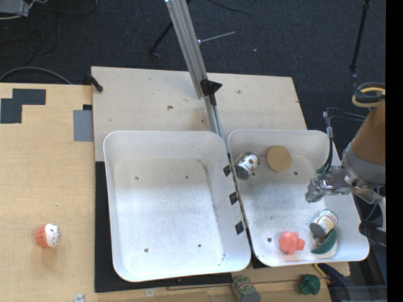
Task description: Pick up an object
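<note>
Reaching in from right, gripper (317,190) low over right bin (264,241); grip state unclear. Can (323,223) tipped, long axis running near-left to far-right.

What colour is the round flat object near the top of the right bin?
The round flat object is light brown, like cork or wood, as the camera view shows.
</note>
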Controlling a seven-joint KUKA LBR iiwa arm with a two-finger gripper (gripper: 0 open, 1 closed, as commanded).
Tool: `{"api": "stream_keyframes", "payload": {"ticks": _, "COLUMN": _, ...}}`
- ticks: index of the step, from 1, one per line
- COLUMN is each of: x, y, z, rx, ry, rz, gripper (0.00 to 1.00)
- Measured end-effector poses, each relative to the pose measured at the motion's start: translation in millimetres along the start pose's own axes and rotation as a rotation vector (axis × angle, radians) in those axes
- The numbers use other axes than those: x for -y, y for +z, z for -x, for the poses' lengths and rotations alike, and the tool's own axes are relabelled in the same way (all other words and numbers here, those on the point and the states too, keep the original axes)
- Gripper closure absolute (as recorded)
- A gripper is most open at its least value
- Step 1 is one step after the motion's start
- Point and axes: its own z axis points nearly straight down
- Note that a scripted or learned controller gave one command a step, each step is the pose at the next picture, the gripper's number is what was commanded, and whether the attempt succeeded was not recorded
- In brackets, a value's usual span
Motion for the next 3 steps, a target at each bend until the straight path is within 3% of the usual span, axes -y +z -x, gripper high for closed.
{"api": "stream_keyframes", "payload": {"ticks": 2, "x": -6, "y": -103, "z": -12, "rx": 0.000, "ry": -0.001, "rz": 0.001, "gripper": 1.00}}
{"api": "stream_keyframes", "payload": {"ticks": 3, "x": -14, "y": -100, "z": -69, "rx": -0.004, "ry": -0.004, "rz": -0.006, "gripper": 1.00}}
